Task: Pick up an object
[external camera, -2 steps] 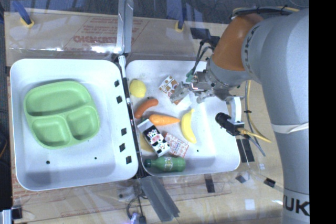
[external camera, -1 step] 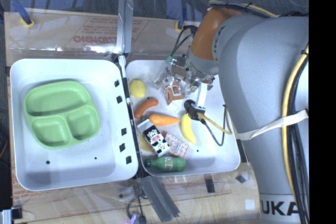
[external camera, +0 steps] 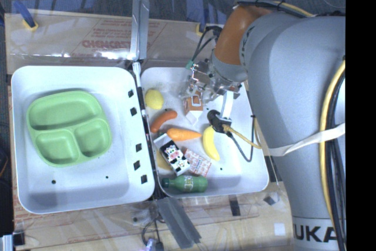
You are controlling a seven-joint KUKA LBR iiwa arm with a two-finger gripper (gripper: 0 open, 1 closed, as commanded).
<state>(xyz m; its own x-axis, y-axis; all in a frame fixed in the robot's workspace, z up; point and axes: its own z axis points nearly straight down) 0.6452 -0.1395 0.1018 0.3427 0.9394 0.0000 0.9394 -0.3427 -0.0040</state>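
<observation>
Presently the gripper hovers over a small brown block; finger state unclear. Block looks light, rigid; grip its flat sides.

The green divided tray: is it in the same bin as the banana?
No, the green divided tray lies in the left bin, while the banana lies in the right bin among other items.

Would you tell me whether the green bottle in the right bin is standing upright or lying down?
Lying down: the green bottle rests on its side along the near wall of the right bin.
</observation>
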